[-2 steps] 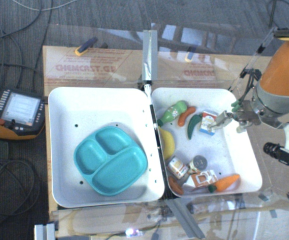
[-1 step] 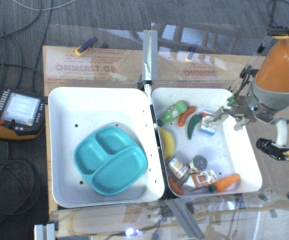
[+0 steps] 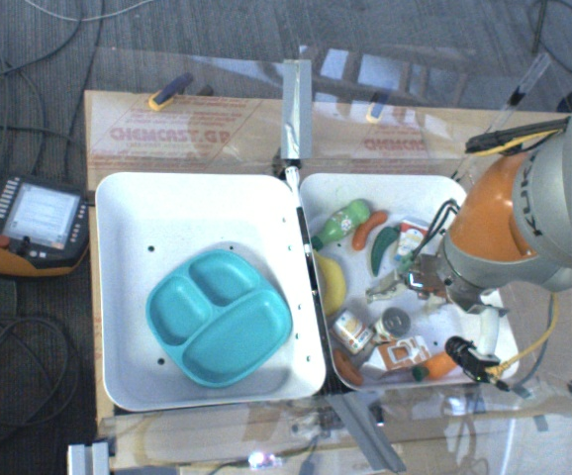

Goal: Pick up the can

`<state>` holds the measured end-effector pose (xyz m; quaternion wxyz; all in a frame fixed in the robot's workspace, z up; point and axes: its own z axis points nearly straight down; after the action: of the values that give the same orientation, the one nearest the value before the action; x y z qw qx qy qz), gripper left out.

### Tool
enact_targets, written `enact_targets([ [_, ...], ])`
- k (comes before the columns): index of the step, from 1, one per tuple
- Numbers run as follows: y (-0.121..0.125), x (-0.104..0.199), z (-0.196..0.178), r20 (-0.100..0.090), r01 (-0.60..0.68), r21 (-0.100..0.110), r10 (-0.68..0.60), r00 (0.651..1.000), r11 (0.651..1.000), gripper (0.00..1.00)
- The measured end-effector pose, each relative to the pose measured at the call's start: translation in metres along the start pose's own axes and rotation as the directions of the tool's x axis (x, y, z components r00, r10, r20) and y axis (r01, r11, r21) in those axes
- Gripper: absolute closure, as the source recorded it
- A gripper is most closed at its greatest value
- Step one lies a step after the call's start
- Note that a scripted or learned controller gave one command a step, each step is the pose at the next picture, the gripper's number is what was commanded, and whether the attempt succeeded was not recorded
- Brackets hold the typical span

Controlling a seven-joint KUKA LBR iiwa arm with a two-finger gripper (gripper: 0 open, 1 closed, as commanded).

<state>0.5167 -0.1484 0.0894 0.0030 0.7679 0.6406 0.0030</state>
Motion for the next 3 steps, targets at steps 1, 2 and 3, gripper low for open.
enact_targets([
  [1,0.001,-0.001,-0.009,0.003,-0.001,-0.002,0.001,1.0,1.0,1.0],
  [2,0.001,-0.001,-0.009,0.003,-0.002,-0.002,0.002,1.0,1.0,0.0],
  [3,-0.014,0.039,-0.098,0.0,0.091,0.011,-0.091,0.996,0.996,0.0],
])
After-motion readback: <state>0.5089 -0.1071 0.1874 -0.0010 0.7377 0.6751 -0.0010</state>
